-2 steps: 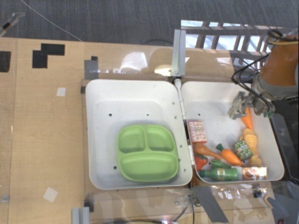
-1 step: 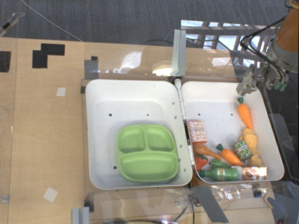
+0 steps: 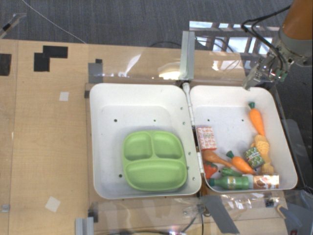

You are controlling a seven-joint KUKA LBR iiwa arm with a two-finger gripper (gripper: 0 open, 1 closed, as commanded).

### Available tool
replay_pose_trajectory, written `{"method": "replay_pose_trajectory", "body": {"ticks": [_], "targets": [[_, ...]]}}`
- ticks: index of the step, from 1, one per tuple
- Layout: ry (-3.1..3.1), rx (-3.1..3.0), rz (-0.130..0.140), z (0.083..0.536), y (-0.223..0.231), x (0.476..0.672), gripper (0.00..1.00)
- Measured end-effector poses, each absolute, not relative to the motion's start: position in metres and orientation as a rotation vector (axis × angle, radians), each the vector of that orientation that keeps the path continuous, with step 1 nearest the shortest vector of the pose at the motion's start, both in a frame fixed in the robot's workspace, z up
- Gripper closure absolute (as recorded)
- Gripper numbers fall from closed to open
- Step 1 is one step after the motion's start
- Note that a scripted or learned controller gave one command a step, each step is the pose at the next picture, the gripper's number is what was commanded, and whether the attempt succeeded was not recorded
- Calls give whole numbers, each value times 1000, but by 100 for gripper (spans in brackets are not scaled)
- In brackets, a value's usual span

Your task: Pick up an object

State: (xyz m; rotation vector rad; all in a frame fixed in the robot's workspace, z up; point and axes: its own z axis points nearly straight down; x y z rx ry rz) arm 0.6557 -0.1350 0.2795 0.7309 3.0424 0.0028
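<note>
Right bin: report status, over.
Pincer above the white right bin's far rim, holding nothing visible. Orange toy carrot lies nearest, untouched. Other toy foods crowd the near corner.

- Arm (image 3: 299, 21) enters at the frame's upper right, orange band uppermost.
- Gripper (image 3: 254, 78) hangs at its lower-left end, tilted toward the lower left.

Robotics lab: wooden bench (image 3: 44, 146) bearing two white bins (image 3: 142, 99), metal framing (image 3: 222, 33) standing behind them, grey carpet lying beyond.
</note>
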Motion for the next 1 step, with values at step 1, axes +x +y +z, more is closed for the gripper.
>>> {"method": "replay_pose_trajectory", "body": {"ticks": [1], "targets": [[3043, 732, 1, 279, -136, 655, 0]]}}
